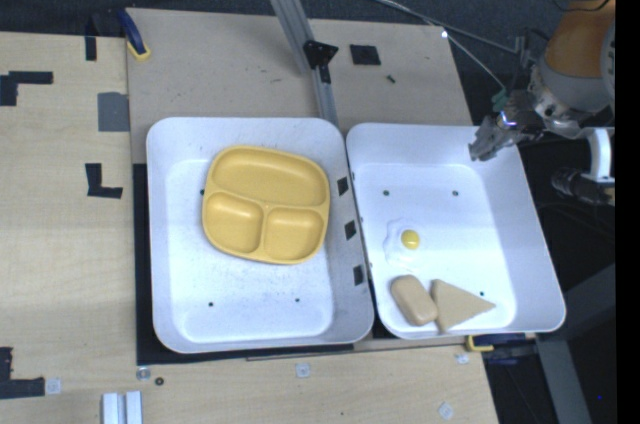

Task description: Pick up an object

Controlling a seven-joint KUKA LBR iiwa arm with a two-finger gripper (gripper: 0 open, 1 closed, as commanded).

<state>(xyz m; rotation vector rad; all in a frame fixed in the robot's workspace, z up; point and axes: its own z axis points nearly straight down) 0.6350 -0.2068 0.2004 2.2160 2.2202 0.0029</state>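
Note:
The right bin holds three small items: a toy fried egg with a yellow yolk near the middle, a tan bread roll at the front, and a tan wedge lying right beside the roll. A yellow divided plate lies in the left bin. My gripper hangs over the far right corner of the right bin, well away from the three items, with nothing seen between its fingers. The arm's orange band shows at the top right.
A slanted metal post rises behind the gap between the bins. Thin cables cross the bench behind the right bin. Black tape marks and a blue-and-yellow clip sit on the wooden bench to the left.

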